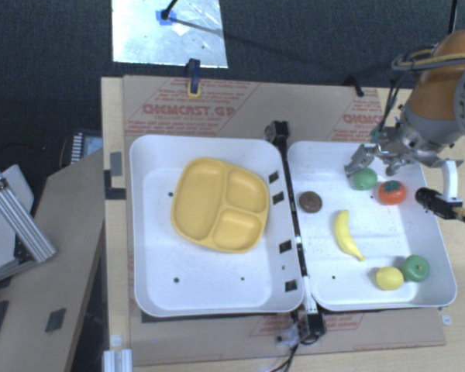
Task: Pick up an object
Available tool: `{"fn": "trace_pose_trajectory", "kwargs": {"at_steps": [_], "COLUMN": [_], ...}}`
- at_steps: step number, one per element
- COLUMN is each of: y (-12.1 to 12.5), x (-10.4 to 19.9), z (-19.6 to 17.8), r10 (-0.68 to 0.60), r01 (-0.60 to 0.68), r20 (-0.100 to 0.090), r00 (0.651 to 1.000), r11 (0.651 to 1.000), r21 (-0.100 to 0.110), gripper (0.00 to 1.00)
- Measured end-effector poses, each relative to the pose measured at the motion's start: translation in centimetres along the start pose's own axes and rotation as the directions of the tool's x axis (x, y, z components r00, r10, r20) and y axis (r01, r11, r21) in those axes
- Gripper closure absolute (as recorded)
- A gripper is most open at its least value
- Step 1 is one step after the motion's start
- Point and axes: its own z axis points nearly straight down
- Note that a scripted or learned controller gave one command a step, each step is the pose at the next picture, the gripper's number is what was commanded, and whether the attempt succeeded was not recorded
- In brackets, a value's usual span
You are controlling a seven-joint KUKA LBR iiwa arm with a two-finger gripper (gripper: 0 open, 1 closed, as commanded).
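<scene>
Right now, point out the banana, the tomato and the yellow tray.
banana (pixel 346 235), camera view, middle of its curved body
tomato (pixel 391 193), camera view, centre of its orange-red skin
yellow tray (pixel 219 204), camera view, ridge where its compartments meet

Two bins side by side on the counter (pixel 116 301)

Left bin (pixel 151 285) holds a divided plate (pixel 219 204); right bin (pixel 442 285) holds scattered toy foods, banana (pixel 346 235) near its middle.

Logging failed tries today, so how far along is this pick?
Done: the arm has reached the right bin and its pincer sits just above the green fruit. In hand: nothing I can confirm as gripped. Left: the grasp and lift. The tomato, banana, lemon and brown disc lie untouched.
</scene>
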Motion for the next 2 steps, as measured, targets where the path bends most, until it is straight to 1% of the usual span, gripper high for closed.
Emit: {"fn": "trace_pose_trajectory", "kwargs": {"at_steps": [1,2], "y": [-0.5,-0.4], "x": [-0.9,-0.9], "z": [5.2,3.9], "r10": [0.000,0.000], "r01": [0.000,0.000], "r20": [0.001,0.002], "r00": [1.000,1.000], "r11": [1.000,1.000], "r21": [-0.002,-0.006], "gripper": [0.00,1.00]}}
